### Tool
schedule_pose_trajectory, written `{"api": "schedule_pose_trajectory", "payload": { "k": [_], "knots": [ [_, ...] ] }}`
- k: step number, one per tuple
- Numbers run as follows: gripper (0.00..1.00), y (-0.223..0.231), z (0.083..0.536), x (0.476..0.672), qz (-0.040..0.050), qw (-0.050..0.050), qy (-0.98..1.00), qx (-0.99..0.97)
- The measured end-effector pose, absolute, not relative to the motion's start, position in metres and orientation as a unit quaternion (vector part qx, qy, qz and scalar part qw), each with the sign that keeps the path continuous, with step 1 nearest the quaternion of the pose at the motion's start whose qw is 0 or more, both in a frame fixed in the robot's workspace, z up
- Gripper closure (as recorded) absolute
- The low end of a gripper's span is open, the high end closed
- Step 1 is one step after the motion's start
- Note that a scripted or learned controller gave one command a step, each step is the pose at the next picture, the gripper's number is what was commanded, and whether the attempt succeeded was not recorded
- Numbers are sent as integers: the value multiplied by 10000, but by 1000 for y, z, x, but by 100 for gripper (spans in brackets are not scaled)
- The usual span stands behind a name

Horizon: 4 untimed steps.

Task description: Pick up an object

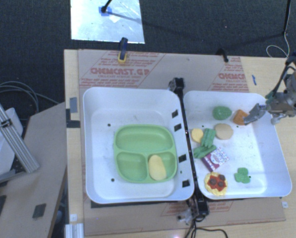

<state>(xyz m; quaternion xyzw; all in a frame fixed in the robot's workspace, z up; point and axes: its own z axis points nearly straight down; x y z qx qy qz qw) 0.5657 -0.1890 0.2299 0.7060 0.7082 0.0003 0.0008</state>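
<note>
Two-finger gripper (258,112) is hovering at the right white bin (276,152) — jaws look parted, gripping nothing. Small orange block (240,116) is sitting just beside the jaws — straddle it squarely before closing.

Tray (138,138) in left bin (95,133); toys perhaps fill right bin (274,148)
</note>
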Motion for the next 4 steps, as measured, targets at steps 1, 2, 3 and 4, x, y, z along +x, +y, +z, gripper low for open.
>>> {"api": "schedule_pose_trajectory", "payload": {
  "k": [1,2,3,4],
  "knots": [
    [0,-207,154,615,-3,11,7092,7050],
    [0,-198,102,662,21,53,7075,7067],
    [0,-206,94,603,80,108,7088,7053],
    [0,-188,91,675,30,87,7096,7045]
  ]
}}
